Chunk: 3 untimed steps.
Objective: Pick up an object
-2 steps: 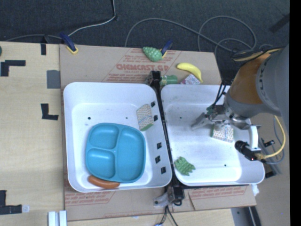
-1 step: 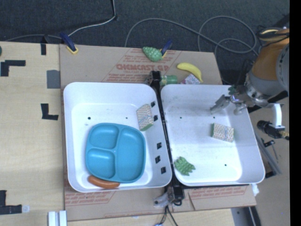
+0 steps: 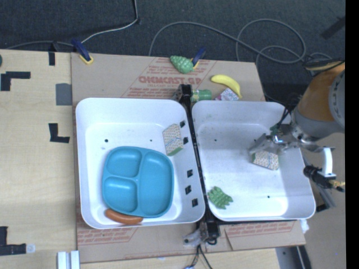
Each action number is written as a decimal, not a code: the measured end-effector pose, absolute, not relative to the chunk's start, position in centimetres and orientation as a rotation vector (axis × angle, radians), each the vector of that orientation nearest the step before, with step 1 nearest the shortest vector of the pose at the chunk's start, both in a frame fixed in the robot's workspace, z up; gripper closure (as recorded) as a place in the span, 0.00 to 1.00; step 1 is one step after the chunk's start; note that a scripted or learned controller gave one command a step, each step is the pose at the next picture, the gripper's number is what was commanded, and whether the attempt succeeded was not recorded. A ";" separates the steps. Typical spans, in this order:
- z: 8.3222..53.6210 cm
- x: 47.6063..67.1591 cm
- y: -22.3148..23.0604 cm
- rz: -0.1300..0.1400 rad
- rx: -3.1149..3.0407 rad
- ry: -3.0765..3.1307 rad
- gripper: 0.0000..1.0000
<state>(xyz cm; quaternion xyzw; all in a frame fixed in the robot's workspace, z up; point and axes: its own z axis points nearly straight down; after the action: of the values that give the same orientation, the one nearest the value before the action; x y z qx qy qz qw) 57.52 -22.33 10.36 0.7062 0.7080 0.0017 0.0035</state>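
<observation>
Two shallow white bins sit side by side on a cardboard sheet (image 3: 151,80) laid over the tabletop (image 3: 33,167). The left bin (image 3: 90,150) holds a blue divided plate (image 3: 137,181), an orange sausage-shaped piece (image 3: 123,217) touching the plate's near edge, and a small patterned block (image 3: 174,138) leaning near the bin's right wall. In the right bin (image 3: 291,200) a green leafy item (image 3: 220,197) lies near the front left, and a patterned block (image 3: 266,159) lies toward the right side. The arm (image 3: 322,108) reaches in from the right; its tool (image 3: 270,142) hangs right above that block, seemingly touching it. Behind the bins, on the cardboard, lie a yellow banana (image 3: 226,84) and a green item (image 3: 182,64).
</observation>
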 end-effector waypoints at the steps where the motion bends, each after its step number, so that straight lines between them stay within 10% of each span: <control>1: 11.1 57.3 -22.3 -0.001 2.217 2.223 1.00; 3: 13.0 58.1 -19.8 -0.003 2.222 2.222 1.00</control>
<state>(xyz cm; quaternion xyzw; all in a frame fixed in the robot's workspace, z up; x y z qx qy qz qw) 58.12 -19.78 13.01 0.7071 0.7071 -0.0009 -0.0006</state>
